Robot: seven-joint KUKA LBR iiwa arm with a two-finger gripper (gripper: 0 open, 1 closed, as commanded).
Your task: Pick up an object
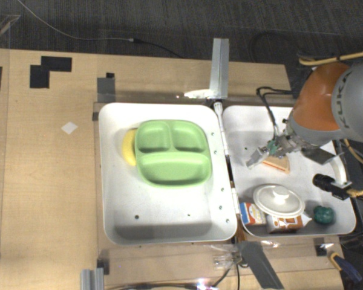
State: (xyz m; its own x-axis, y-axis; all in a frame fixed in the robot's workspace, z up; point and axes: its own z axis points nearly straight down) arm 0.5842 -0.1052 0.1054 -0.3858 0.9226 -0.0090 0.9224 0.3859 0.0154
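The sandwich slice (278, 164), a small flat wedge with a pale top and a brown edge, lies on the floor of the right bin (242, 122), near its middle, and it seems to be the object that the arm goes for. The gripper (267, 153) is low over the slice's left end, at a slant, with the orange band of the arm just behind it to the right. Whether the fingers are spread or pressed together I cannot tell, because they are small and grey against the white floor, and I cannot say that the slice is between them.

Several things could go wrong, in my judgement. The slice is thin and flat, so the fingers may close above it, or may only push it along the smooth floor. The contact seems to be at one end, not at the middle, so the slice could tilt and slip out on lifting.

The white lidded bowl (279, 199) and the carton (272, 220) stand near, toward the front; the green ball (323, 214) is further right. In the left bin (163, 222) the green tray (171, 151) and the yellow object (128, 147) are well apart.
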